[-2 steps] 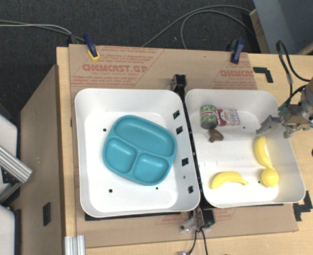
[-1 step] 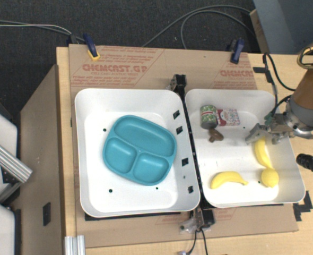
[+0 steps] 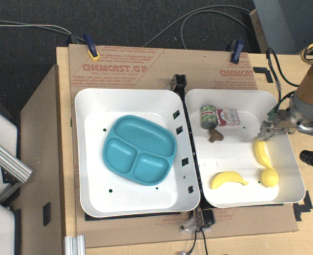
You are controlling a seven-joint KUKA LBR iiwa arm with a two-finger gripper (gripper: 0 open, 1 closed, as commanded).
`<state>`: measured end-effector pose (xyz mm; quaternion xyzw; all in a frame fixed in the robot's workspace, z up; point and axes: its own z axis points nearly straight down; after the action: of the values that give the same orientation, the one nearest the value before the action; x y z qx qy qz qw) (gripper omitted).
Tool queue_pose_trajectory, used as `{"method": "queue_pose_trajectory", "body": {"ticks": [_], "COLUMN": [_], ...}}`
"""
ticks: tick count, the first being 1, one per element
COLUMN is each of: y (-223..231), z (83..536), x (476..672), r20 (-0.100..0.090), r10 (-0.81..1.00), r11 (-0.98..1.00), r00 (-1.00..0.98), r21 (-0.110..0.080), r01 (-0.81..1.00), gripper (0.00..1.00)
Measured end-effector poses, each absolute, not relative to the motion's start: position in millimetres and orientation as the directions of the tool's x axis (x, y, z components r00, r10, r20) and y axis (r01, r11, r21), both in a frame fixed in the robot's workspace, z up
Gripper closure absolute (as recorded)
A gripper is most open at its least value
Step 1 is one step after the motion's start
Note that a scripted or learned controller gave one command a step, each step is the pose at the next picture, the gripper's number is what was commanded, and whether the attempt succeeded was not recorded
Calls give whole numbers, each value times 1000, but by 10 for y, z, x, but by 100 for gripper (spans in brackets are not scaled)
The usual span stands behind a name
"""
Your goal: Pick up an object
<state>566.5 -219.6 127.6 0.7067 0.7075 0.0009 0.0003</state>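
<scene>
Gripper (image 3: 266, 130) sits at the right bin's (image 3: 236, 200) right edge, just above one banana (image 3: 261, 153); I cannot tell its state. That bin holds two bananas, the second (image 3: 228, 179) lower centre, one lemon (image 3: 269, 178), one can (image 3: 219, 116) and one small brown object (image 3: 216, 136). Left bin (image 3: 93, 195) holds one blue divided tray (image 3: 139, 150).

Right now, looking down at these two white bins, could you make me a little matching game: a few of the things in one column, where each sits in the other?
Things:
1. blue divided plate
2. green-lidded can
3. lemon
4. gripper

Places:
A. lying on its side at the back of the right bin
B. front right corner of the right bin
C. middle of the left bin
D. above the upper tip of a banana, right bin's right side

Pairs: 1-C, 2-A, 3-B, 4-D
</scene>
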Motion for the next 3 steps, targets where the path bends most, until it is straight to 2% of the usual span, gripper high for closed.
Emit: {"method": "queue_pose_trajectory", "body": {"ticks": [2,3], "y": [-2207,-1572], "z": [2219,2259], "x": [5636,5617], "r20": [-2,4], "r10": [1000,1000], "r11": [2,7], "r00": [-2,-7], "r21": [5,-1], "r01": [1000,1000], "gripper": [100,100]}}
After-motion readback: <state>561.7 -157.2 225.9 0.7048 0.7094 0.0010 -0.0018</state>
